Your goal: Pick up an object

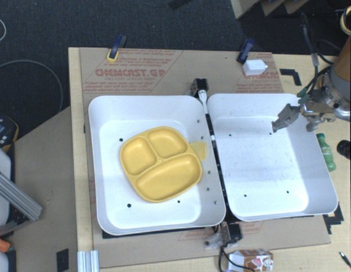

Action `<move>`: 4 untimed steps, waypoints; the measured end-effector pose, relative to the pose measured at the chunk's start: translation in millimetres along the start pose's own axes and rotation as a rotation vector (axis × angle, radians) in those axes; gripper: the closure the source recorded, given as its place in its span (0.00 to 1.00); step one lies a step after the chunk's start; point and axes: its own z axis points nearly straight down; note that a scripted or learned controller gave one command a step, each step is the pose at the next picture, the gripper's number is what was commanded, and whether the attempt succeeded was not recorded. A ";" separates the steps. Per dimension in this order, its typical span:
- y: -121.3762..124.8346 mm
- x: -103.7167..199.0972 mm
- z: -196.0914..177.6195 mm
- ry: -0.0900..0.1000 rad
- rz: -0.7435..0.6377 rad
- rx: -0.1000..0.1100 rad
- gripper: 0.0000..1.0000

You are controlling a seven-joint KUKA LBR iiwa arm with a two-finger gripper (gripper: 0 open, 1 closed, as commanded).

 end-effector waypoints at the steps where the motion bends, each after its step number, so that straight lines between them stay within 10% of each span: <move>1: -68.6 20.0 -108.9 -0.002 -0.002 -0.012 0.00; 2: -66.1 51.5 -242.9 -0.003 -0.005 -0.021 0.00; 3: -66.0 49.8 -245.3 -0.003 -0.002 -0.009 1.00; 4: -67.8 60.4 -107.5 0.001 0.001 0.013 1.00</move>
